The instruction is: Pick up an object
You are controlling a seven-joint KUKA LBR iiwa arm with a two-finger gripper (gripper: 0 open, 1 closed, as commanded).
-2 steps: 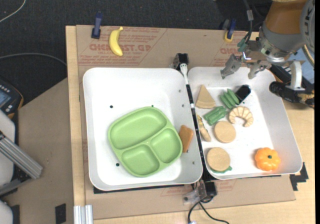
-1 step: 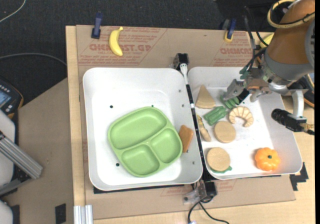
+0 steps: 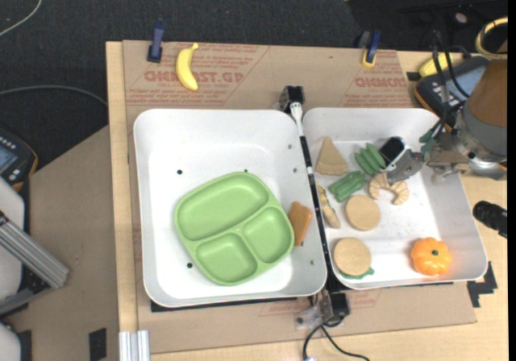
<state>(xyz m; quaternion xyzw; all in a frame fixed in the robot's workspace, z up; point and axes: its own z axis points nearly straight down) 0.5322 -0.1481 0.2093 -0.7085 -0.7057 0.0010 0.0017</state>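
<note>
My gripper reaches in from the right and hangs over the upper middle of the right bin. Just below it lies a pale croissant-shaped toy, and a ribbed green piece sits right at its left. Nearby are a tan wedge, a flat green piece, a round tan disc, a second disc on a green leaf and an orange pumpkin. Nothing can be seen held in the gripper.
The left bin holds a green divided plate and an orange-brown piece by its right wall. A yellow banana lies on the cardboard behind the bins. A thin tan strip rests along the right bin's left wall.
</note>
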